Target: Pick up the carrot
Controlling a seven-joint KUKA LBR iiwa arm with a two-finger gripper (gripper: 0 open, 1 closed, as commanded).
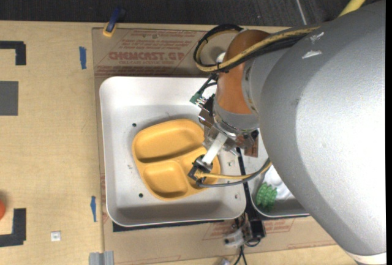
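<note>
I am watching the arm [324, 135] covering most of the right bin [278, 213], so I cannot tell where the carrot is lying. The gripper [233, 138] is hanging at the left bin's [119, 111] 3 o'clock rim, beside a yellow divided dish [162, 156]; whether it is open or closed, I cannot tell. A green knobbly thing [266, 195] is peeking out at the arm's 8 o'clock. A red-orange scrap [2, 209] is being cut off at the frame's 8 o'clock edge.

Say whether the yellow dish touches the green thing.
Apart: camera view shows the yellow dish in the left bin, the green thing in the right bin.
</note>
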